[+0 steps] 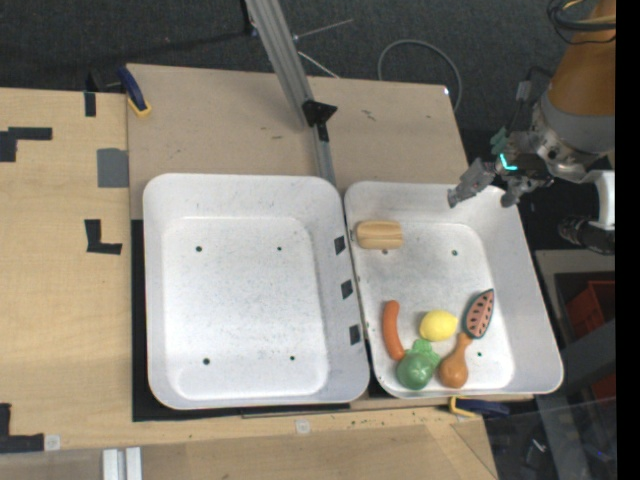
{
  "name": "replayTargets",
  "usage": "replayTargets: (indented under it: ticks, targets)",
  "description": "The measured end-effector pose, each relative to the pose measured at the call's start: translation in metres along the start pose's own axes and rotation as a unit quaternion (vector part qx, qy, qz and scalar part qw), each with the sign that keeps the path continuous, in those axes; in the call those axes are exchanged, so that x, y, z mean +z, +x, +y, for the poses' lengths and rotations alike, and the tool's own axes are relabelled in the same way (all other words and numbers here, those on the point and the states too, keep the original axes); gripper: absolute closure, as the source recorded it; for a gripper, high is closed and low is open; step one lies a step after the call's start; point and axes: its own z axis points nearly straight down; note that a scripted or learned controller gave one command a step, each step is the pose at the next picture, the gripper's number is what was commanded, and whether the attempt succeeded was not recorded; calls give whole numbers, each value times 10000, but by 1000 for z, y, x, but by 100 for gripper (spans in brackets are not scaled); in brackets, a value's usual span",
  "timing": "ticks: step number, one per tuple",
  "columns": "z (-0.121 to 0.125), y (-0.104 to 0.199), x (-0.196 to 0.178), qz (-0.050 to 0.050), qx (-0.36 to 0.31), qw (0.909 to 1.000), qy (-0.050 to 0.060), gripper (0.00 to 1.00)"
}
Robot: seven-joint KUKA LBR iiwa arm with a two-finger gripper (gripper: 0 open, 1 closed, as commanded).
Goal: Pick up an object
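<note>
The right bin [500, 258] holds several toy foods. A tan bread roll [379, 234] lies near its far left corner. Toward the near side sit an orange carrot [392, 329], a yellow lemon [438, 325], a green vegetable [416, 365], an orange pear-shaped piece [455, 365] and a watermelon slice [480, 314]. My gripper [487, 186] hangs over the bin's far right corner, well away from the foods. Its two dark fingers stand apart with nothing between them.
The left bin [240, 288] lies beside the right one. A slanted metal bar [290, 68] runs from the top down to the gap between the bins. A white cable loops on the bench behind the right bin.
</note>
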Motion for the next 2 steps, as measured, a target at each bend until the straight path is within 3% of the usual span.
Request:
replayTargets:
  ticks: [1,2]
  targets:
    - [0,0,0,0,0,10000,0,0]
    - [9,5,55,3,-4,10000,24,0]
